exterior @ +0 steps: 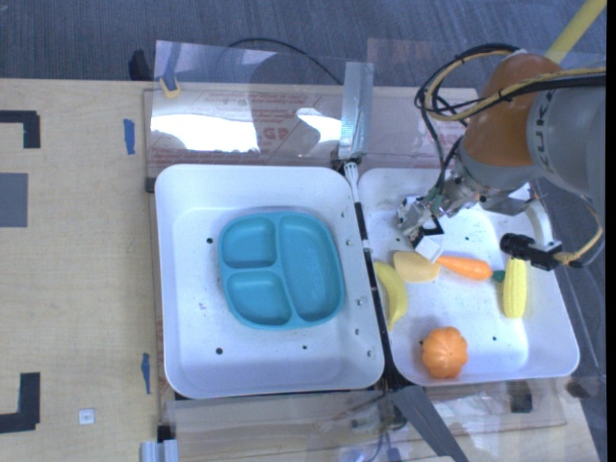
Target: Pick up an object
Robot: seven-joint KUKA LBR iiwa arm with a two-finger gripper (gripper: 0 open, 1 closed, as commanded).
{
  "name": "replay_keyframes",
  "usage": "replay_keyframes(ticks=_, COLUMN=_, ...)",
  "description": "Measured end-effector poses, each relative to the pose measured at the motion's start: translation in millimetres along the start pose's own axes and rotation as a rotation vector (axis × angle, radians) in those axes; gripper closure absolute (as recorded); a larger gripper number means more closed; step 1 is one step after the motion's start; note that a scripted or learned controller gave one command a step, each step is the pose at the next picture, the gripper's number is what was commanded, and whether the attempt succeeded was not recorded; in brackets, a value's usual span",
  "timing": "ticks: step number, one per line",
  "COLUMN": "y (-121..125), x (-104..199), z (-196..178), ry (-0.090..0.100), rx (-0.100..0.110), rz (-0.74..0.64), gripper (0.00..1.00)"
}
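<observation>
My arm reaches in from the right, orange band uppermost; my gripper [421,216] hangs low over the far-left part of the right bin [553,349], close to the divider between the two bins; whether it is released or clenched I cannot tell, the tool being small and cluttered with cable at this slant; nothing is visibly held in it.

Candidates for the pick all lie in the right bin; a pale yellow wedge [416,266] sits just near of my gripper, touching the blunt end of a carrot [465,269] that points right; a banana [391,293] lies along the left wall, just beside the wedge; a corn cob [515,288] stands lengthwise to the right of the carrot's green tip; an orange [444,351] rests alone toward the near edge, well apart from the rest. The left bin [183,354] holds a blue divided tray [282,269].

Judgement: the step in hand is the approach, not the lift; no object is secured. The wedge is nearest the tool and looks the likely target; the next move calls for a short shift nearward, a clean descent astride one item, and care not to catch the carrot or banana crowding it; the cluster is the chief risk of a fouled grasp.
</observation>
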State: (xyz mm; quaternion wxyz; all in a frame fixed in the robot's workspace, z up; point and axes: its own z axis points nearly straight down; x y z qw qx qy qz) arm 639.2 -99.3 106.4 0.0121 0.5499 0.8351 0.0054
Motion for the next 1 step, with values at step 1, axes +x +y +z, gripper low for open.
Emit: replay_keyframes(ticks=1, y=27.5, x=55.8, z=-101.4, ry=0.01, rx=0.014, rz=0.16, gripper=1.0)
